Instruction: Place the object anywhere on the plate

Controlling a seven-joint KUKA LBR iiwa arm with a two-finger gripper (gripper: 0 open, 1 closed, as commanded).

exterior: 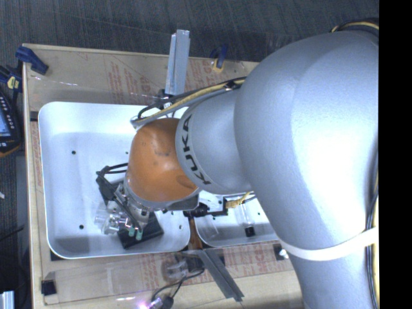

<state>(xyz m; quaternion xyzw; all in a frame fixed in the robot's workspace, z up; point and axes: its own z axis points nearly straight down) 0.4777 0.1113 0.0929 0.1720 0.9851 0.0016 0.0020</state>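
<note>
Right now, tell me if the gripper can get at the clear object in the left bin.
Probably yes. The gripper is low inside the left bin, right beside the clear object, with nothing visible between them.

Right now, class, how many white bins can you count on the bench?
2: the left bin under the end effector, and the right bin, mostly hidden beneath the arm. Others could be hidden.

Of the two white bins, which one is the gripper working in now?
The left bin, the one mostly in view. The gripper hangs low over its floor near the front wall, while the right bin lies largely hidden under the arm.
</note>
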